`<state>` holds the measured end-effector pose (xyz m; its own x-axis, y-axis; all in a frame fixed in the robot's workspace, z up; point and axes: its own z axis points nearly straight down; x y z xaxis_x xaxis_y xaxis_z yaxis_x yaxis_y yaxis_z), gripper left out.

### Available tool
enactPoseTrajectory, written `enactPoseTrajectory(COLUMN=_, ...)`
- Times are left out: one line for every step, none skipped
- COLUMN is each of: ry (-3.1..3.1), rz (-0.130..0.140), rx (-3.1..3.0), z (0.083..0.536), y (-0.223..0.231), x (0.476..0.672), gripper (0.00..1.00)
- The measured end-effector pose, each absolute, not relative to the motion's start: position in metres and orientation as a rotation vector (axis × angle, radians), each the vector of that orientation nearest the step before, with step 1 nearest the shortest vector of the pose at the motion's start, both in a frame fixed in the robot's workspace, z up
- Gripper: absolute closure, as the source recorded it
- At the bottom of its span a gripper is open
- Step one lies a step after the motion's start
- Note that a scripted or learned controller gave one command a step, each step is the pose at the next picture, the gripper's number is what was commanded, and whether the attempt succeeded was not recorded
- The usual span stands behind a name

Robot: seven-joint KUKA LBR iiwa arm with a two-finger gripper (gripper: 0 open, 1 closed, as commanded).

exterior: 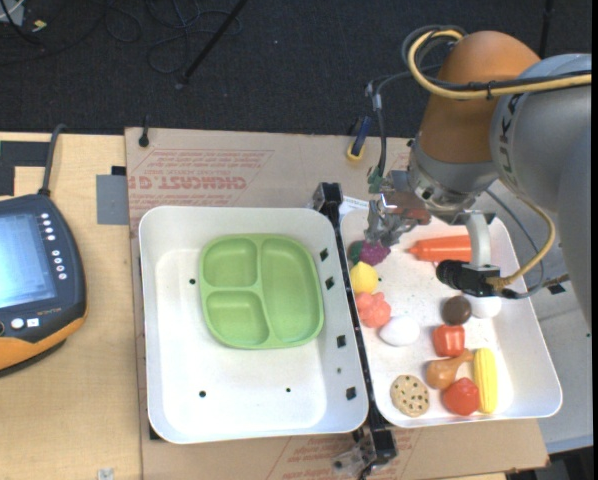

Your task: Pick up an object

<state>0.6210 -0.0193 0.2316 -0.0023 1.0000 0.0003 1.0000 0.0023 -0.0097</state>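
My gripper reaches down into the far left corner of the right bin. It sits directly over a small purple toy, touching it or just above it. An orange carrot lies just to its right. A yellow lemon, a pink fruit and a white egg run along the bin's left side. Toward the front lie a brown ball, a red pepper, a corn cob, a tomato and a cookie.
The left bin holds a green divided plate. A black divider runs between the bins. A teach pendant lies on the bench at far left. The arm's orange-banded wrist hangs over the right bin's far edge.
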Motion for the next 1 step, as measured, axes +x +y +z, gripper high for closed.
enactPoseTrajectory(ry=-2.218, rz=0.011, rx=-2.216, z=0.2259, y=-0.0252, x=0.625, gripper=1.0)
